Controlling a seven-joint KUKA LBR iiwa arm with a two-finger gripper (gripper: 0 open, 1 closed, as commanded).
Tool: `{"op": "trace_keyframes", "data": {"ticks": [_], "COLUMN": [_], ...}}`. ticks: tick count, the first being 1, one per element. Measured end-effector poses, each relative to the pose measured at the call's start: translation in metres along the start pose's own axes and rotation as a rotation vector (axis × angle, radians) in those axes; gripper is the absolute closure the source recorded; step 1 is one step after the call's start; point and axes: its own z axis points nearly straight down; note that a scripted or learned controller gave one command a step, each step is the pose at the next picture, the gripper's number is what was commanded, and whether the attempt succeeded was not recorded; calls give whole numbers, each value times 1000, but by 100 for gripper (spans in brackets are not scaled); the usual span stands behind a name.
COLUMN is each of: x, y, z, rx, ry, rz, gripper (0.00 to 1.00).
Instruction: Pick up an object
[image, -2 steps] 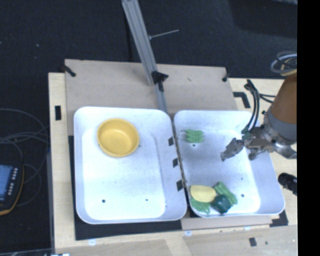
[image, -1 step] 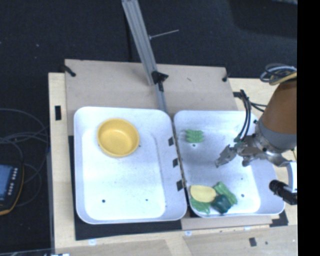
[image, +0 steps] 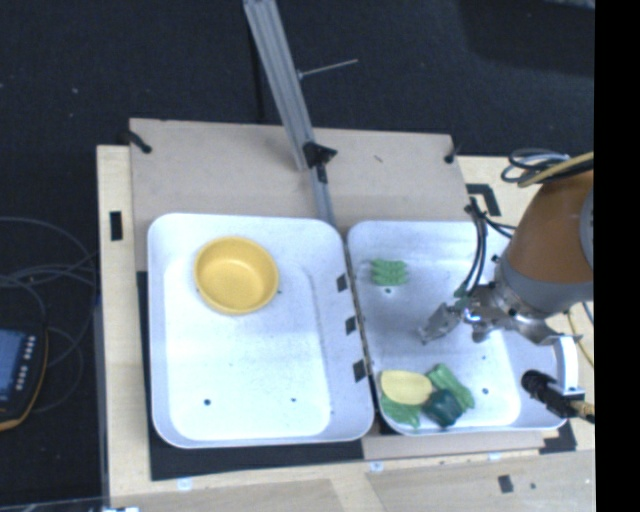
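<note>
The tool (image: 445, 322) hangs over the right bin (image: 420, 240) at centre right, fingers spread and gripping nothing. The nearest pickable cluster, a yellow piece (image: 402, 386) and green pieces (image: 446, 396), lies below it toward the lower edge.

Grey arm (image: 545, 285) with broad orange band, black cables, and a metallic pincer (image: 440, 322).

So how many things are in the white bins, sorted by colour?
Yellow: 2 (bowl, yellow piece)
Green: 3 (light green piece, green piece, dark green piece)
Total: 5
</note>
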Motion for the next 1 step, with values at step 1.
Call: {"op": "trace_keyframes", "data": {"ticks": [1], "x": [3], "y": [2], "z": [43], "rx": [0], "ry": [0], "rz": [-1], "gripper": [0]}}
